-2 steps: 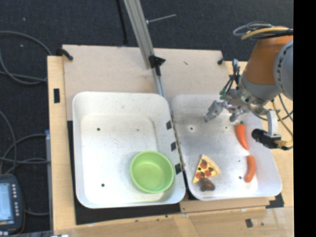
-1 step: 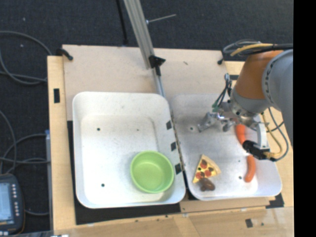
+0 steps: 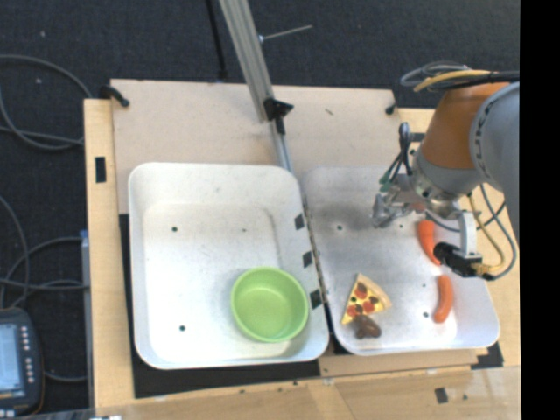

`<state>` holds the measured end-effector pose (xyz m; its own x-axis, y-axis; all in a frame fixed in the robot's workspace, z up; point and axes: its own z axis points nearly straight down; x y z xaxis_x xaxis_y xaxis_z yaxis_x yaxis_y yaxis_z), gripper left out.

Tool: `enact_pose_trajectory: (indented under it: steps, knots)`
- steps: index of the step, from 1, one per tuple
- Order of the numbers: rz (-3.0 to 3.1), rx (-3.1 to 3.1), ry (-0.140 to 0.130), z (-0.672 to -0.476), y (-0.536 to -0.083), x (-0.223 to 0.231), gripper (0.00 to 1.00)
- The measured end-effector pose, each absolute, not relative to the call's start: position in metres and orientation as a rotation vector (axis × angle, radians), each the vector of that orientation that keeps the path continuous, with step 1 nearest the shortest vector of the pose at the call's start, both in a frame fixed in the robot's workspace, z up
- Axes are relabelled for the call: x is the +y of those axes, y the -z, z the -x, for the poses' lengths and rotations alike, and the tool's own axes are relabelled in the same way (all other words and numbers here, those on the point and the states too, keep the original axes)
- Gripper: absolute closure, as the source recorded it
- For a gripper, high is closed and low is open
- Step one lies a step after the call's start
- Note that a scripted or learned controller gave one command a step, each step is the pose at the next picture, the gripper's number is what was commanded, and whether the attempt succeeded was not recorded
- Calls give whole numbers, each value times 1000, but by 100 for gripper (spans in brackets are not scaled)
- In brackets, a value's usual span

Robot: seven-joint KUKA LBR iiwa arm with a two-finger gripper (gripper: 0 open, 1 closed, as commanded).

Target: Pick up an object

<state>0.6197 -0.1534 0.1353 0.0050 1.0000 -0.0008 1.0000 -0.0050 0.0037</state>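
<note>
nearest in the right bin (image 3: 490, 326) lie a toy pizza slice (image 3: 366, 297) with a small brown piece (image 3: 367, 328) touching its tip and an orange sausage (image 3: 444, 298), which looks light, stiff and smooth, best pinched across its narrow middle. the left bin (image 3: 175, 191) holds a green bowl (image 3: 269, 304). farther back a second orange piece (image 3: 427, 239) lies just beside the claw (image 3: 391, 206), whose grip i cannot tell.
</note>
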Motion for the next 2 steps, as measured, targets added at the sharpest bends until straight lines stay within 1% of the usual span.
enact_pose_trajectory:
  steps: [1,2]
  knots:
    - [-2213,2222,-8,-622,-193,-144,100]
    - [-2212,2220,-7,-629,-255,-150,100]
